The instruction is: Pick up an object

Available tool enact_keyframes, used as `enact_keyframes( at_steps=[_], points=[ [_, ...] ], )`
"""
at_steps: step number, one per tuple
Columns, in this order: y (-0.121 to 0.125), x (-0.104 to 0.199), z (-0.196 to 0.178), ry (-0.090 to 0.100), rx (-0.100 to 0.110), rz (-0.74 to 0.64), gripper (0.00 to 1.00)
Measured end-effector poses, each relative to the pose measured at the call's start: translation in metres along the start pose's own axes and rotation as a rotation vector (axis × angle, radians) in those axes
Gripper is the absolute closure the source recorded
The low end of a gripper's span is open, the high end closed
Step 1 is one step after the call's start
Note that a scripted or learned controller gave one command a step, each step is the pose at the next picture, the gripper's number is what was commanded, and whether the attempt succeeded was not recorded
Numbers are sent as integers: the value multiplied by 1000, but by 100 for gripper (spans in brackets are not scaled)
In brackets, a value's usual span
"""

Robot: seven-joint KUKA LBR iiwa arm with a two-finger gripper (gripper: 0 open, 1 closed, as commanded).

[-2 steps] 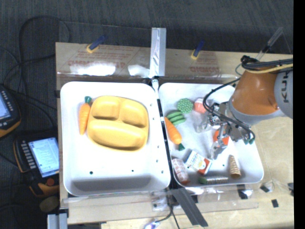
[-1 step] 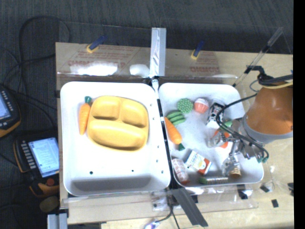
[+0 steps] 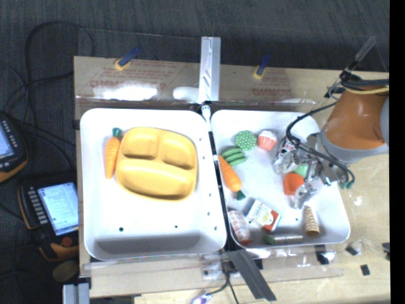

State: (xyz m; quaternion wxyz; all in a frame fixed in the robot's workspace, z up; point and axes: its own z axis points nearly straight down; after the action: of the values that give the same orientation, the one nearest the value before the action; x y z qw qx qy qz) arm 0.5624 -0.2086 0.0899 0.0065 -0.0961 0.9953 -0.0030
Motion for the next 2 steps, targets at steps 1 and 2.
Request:
enact_keyframes(
  at_steps=[1, 2],
  points=[
    [-6, 42, -1, -4, -2, 63, 0],
    [9, 37, -1, -2, 1, 64, 0]
  ],
)
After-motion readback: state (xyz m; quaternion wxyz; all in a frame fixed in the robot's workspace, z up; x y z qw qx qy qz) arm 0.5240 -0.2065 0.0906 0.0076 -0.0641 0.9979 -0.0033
